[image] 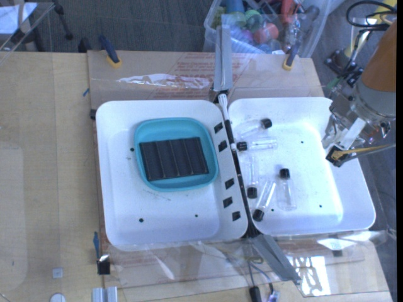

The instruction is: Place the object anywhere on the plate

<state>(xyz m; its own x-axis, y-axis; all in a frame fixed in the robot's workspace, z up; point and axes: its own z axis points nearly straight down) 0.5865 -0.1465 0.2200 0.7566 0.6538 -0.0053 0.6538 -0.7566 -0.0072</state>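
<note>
A teal plate [174, 153] with a dark ridged insert sits in the left white bin [119, 225]. Several clear vials with black caps lie in the right bin [352, 216]: one near the back [259, 126], one by the divider [257, 145], one upright-looking near the middle [284, 186], and two towards the front left [266, 199]. My gripper [337, 145] hangs over the right bin's right rim, well right of the vials and far from the plate. Nothing shows in its grasp.
A grey divider with black clips [228, 168] runs between the bins. A clear box of coloured toys [271, 11] stands behind the bench. Cables and the arm's wrist [371, 87] crowd the right side. Clamps [112, 56] sit at the back edge.
</note>
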